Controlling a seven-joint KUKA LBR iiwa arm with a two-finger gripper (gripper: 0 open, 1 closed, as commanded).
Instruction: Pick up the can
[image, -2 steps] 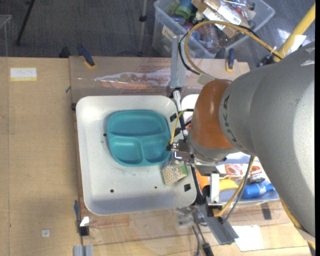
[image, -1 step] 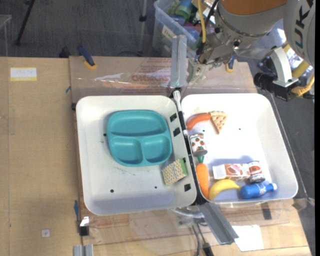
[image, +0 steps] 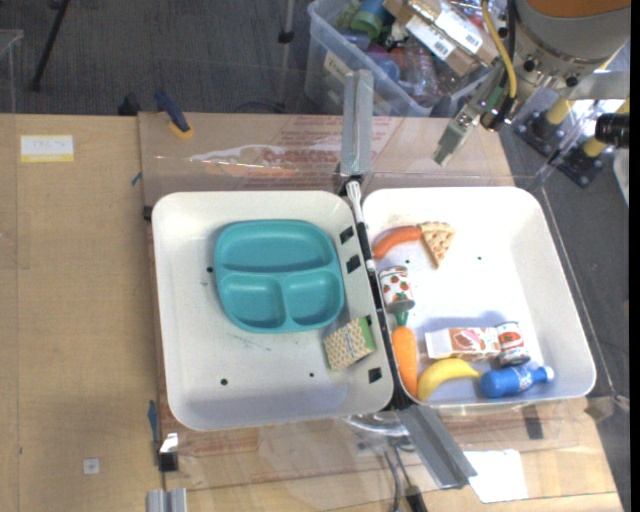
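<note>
Cans number two in the right bin (image: 560, 300): a small one with strawberry print (image: 397, 289) hard against the divider (image: 362, 270), upright or nearly so, and a red-topped one (image: 511, 343) low in the bin, touching a flat snack packet (image: 463, 342) and just above a blue bottle (image: 515, 380). The hand (image: 452, 143) hangs beyond the bin's far rim, over the bench (image: 80, 250), well apart from both; whether it is spread or pressed together, I cannot tell. Either can lies toward the camera from it. The strawberry one looks nearer, but the divider crowds one side, with a carrot (image: 404, 358) below and an orange vegetable (image: 396, 240) above. Open floor lies mid-bin.
</note>
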